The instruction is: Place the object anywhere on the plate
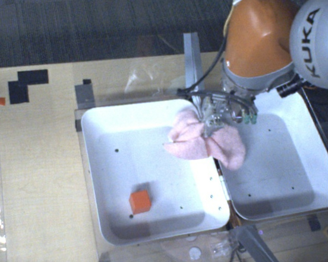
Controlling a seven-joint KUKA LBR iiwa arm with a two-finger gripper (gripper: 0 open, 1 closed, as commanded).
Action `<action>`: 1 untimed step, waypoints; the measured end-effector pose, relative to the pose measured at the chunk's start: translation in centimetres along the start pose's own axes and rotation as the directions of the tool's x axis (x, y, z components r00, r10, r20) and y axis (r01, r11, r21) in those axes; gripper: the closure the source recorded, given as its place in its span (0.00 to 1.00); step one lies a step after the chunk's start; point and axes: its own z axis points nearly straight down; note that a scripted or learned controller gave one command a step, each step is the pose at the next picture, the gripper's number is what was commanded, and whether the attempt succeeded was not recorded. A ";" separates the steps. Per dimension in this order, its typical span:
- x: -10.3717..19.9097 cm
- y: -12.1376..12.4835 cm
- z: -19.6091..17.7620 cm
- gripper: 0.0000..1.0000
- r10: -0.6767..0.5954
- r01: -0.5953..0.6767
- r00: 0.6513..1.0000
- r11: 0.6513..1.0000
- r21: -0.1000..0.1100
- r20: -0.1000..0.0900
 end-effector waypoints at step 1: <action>1.9 4.9 0.9 1.00 -0.039 0.039 0.999 0.999 0.000 -0.003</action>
